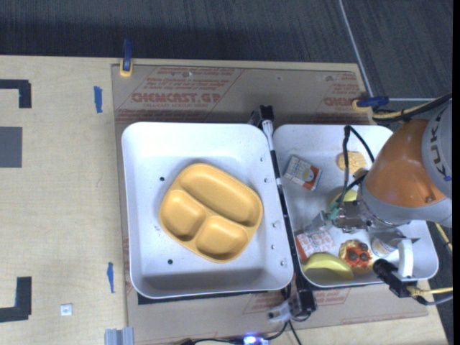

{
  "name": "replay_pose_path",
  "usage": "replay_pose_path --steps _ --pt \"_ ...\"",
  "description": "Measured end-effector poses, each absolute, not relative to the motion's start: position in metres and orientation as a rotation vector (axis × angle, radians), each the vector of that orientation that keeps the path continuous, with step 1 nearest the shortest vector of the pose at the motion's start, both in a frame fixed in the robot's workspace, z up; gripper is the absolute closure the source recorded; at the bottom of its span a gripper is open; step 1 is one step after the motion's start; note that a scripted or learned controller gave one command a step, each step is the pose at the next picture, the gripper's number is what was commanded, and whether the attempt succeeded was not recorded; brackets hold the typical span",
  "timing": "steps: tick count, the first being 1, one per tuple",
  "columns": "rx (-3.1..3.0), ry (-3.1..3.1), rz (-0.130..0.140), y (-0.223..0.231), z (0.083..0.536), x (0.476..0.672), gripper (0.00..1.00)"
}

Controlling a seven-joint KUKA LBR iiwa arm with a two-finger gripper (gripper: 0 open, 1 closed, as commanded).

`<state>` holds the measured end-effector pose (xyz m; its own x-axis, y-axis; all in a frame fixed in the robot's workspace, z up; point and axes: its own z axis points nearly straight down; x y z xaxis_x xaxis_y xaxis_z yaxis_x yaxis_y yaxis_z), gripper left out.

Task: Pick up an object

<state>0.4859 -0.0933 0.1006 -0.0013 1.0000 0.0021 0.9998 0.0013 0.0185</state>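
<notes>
Banana [328, 265] by right bin's [287, 192] front wall, gripper [350, 218] low above clutter; finger state cannot be told

— What do you have around the tool [343, 218]?

— It sits in your right bin [316, 139]. Just left of it lies a flat packet [314, 241]; before it, near the bin's front wall, a banana [328, 265] and a round item [355, 252] beside it.

— And farther off?

— Behind and left of the tool you'll find a small carton [301, 171]. Well to its left, in the left bin [144, 149], rests a divided tray [209, 211]. Both bins stand on the tabletop [57, 214].
</notes>
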Motion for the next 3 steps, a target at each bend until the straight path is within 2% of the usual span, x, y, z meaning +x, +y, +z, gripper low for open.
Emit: replay_pose_path --steps 1,2,3 --pt "2.215 2.216 0.017 -0.092 0.089 0.484 0.0" --pt "2.211 2.213 0.023 -0.091 0.101 0.486 1.0" --pt "2.211 2.213 0.022 -0.091 0.1 0.486 0.0"
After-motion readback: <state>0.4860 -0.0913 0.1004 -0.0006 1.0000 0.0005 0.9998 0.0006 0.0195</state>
